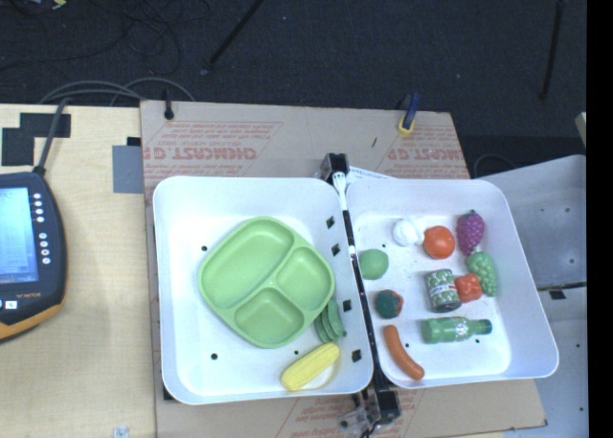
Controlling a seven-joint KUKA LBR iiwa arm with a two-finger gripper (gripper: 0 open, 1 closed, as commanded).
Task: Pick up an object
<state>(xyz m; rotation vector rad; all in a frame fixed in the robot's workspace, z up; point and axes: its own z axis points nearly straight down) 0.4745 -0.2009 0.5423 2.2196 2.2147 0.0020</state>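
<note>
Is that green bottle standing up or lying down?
Lying down. The green bottle rests on its side in the right bin, cap pointing right.

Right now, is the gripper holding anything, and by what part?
Can't tell: no fingers are seen closed on anything. The corn cob lies in the left bin; the bottle and sausage lie in the right bin.

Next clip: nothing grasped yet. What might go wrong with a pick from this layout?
1. The right bin is crowded: can, red piece and green grapes sit tightly together, so a grasp may bump neighbours.
2. The corn lies near the left bin's wall, leaving little approach room.
</note>
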